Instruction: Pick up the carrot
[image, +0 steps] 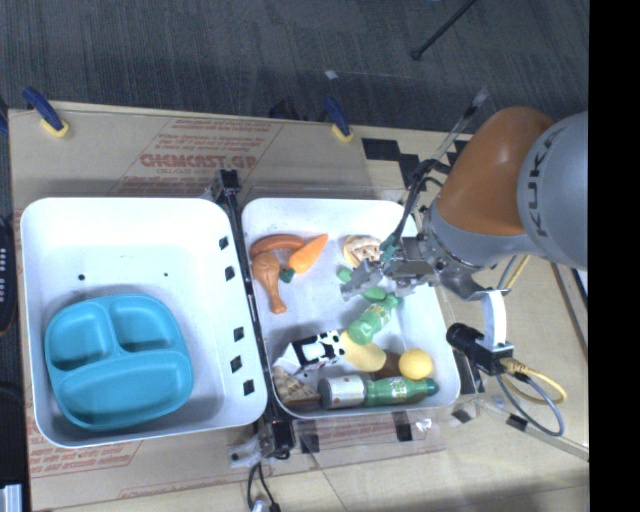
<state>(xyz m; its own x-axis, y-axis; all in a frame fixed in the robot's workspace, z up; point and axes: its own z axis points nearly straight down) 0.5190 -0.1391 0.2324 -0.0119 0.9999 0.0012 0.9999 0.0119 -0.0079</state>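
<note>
In the camera view, the carrot lay in the far left part of the right bin, tilted, its green stub end toward the near left and its tip pointing far right. It rested against an orange curved piece and just beside a toy drumstick. The gripper hung to the right of it, over the bin's middle, near a green bottle; whether it was open or closed could not be told. The carrot looked like a light, stiff, smooth plastic toy, likely slippery on its taper. The thick middle, across its width, seemed the best hold, clear of its neighbours. The blue tray sat in the left bin.
</note>
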